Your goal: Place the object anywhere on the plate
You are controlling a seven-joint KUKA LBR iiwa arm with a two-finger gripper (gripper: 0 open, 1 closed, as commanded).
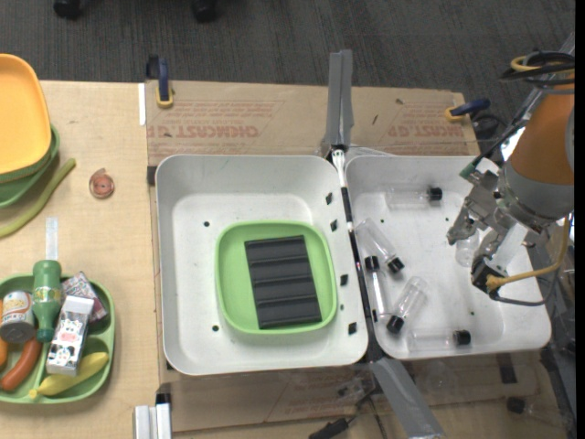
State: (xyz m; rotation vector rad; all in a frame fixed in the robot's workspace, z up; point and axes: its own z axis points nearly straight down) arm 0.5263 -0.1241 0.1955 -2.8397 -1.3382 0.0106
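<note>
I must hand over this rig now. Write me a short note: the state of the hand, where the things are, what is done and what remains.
Hand: over the right white bin, near its right side; grip state cannot be told.
Things: several clear plastic vials with black caps lie scattered in the right bin. The green square plate sits in the left white bin, with a black ridged block on it.
Done: no vial on the plate.
Left: grasp one vial, carry it left, set it on the plate.

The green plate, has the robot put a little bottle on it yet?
Not yet. The green plate carries a dark ridged block, no bottle. The clear bottles lie in the right bin. The gripper is above that bin; picking and placing remain.
</note>
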